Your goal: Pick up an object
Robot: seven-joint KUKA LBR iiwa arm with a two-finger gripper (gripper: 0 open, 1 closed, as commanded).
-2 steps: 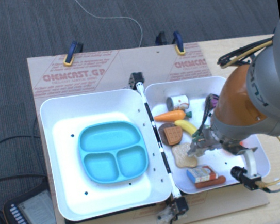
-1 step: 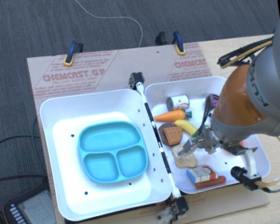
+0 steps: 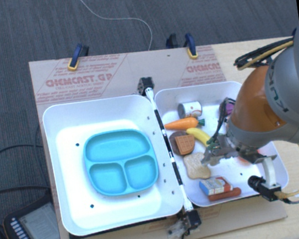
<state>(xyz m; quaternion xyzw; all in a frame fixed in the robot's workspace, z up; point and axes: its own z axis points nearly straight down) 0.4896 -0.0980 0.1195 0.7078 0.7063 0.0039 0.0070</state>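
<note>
Plastic dominates the bench: two shallow white bins with rounded corners sit side by side on a pale board printed with red lettering, held by blue-and-yellow clamps at its far edge. The left bin holds a smooth turquoise tray with three compartments, lying flat near its centre with bare white floor all around it. The right bin is crowded. A small cylindrical can with a pale label lies at twelve o'clock, an orange toy carrot just below it, a yellow toy banana curving toward the centre, a brown ridged waffle-like square at nine o'clock, a tan bread-slice shape beneath that, and a red, white and blue boxy item at six o'clock close to the near wall. The grey arm with its glossy orange band covers the bin's three o'clock side, and the gripper hangs low over the centre, just beside the banana's end and the bread slice; nothing is visibly between its fingers, and their spacing cannot be told. Open floor remains mainly along the right bin's far wall.
</note>
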